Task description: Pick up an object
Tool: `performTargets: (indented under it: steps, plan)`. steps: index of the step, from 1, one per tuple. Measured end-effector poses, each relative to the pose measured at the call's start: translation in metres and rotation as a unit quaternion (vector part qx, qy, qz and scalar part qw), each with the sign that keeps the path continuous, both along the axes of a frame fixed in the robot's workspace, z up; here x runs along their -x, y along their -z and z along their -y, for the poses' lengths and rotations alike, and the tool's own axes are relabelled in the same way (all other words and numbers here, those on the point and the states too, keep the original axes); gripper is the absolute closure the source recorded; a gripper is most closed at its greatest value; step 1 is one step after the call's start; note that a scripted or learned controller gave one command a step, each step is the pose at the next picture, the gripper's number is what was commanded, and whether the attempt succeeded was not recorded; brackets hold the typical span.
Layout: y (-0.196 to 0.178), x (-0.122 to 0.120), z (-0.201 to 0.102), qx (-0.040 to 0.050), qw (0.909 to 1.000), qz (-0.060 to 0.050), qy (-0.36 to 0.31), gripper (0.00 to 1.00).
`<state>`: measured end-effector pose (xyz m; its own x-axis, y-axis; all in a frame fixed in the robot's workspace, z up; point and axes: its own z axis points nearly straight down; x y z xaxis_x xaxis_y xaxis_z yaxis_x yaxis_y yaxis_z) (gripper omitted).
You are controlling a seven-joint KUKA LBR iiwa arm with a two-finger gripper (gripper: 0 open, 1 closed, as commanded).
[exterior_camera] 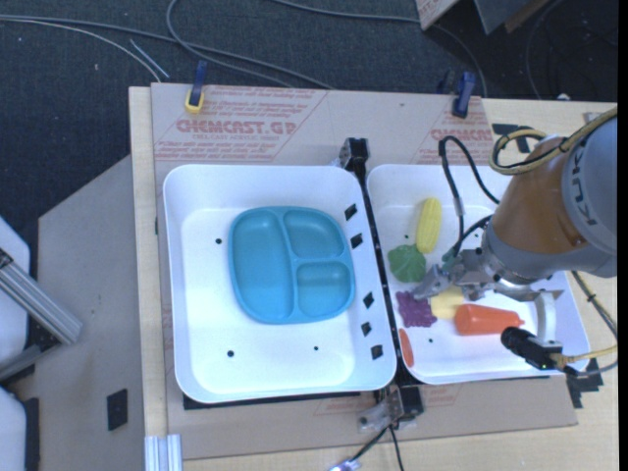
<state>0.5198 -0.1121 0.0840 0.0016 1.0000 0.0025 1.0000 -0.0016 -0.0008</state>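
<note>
The right bin point(549, 361) holds several toy foods. A yellow corn cob point(429, 224) lies toward the back, with a green leafy piece point(405, 261) just in front of it. Nearer the front lie a purple grape bunch point(415, 311), a small yellow piece point(444, 306) and an orange-red carrot point(487, 319). A small orange piece point(405, 346) rests against the bin's left wall. My gripper point(439, 281) reaches in from the right and hangs low between the green piece and the yellow piece, its wrist covering the bin's right half.
The left bin point(196, 341) holds a blue divided plate point(291, 263). A black divider with clips point(361, 253) runs between the bins. Cables point(461, 180) loop over the right bin's back, and a black part of the arm point(525, 346) hangs near its front edge.
</note>
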Motion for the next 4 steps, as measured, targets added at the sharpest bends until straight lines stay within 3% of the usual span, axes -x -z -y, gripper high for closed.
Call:
performTargets:
  steps: [1, 3, 4]
  plan:
    - [-0.014, -0.002, -0.001, -0.0003, 1.0, 0.003, 0.0, 1.0]
    - [-0.135, -0.016, -0.005, 0.0018, 1.0, 0.004, -0.002, 1.0]
    - [-0.134, -0.016, -0.005, 0.0011, 1.0, 0.001, -0.001, 1.0]
